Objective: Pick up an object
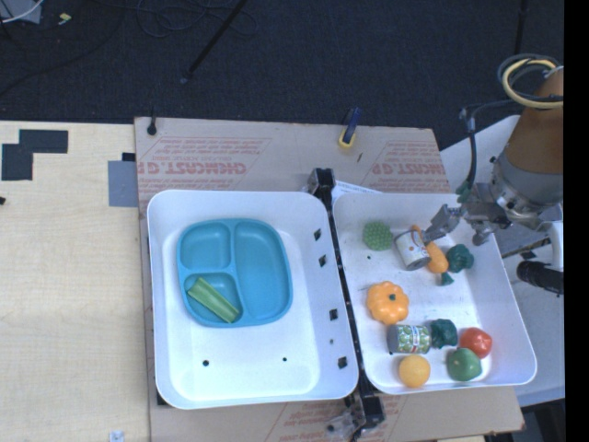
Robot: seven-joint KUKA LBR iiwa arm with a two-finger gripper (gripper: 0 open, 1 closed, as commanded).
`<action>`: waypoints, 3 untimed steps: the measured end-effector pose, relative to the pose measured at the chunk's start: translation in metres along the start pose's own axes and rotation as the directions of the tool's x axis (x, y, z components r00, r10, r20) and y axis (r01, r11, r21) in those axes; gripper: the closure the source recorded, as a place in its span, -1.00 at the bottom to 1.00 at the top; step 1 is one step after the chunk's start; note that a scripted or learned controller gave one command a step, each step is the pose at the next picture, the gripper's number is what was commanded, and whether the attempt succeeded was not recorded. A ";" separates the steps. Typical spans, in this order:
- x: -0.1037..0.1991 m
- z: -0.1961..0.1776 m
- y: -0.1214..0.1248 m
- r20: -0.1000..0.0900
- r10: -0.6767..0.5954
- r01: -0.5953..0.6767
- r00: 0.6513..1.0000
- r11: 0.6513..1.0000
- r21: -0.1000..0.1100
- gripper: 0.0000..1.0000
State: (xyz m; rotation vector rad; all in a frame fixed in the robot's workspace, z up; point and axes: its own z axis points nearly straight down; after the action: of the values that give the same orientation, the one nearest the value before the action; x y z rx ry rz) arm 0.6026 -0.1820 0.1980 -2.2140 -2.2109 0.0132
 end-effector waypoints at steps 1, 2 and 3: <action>0.000 -0.008 0.003 0.003 -0.002 0.002 1.000 1.000 -0.014 -1.00; 0.010 0.045 0.002 0.001 -0.002 0.002 1.000 1.000 -0.008 -1.00; 0.009 0.105 0.008 -0.007 -0.005 0.005 1.000 1.000 -0.010 -1.00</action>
State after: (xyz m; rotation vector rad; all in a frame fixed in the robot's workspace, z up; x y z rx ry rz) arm 0.6086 -0.1730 0.0933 -2.2093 -2.2180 -0.0052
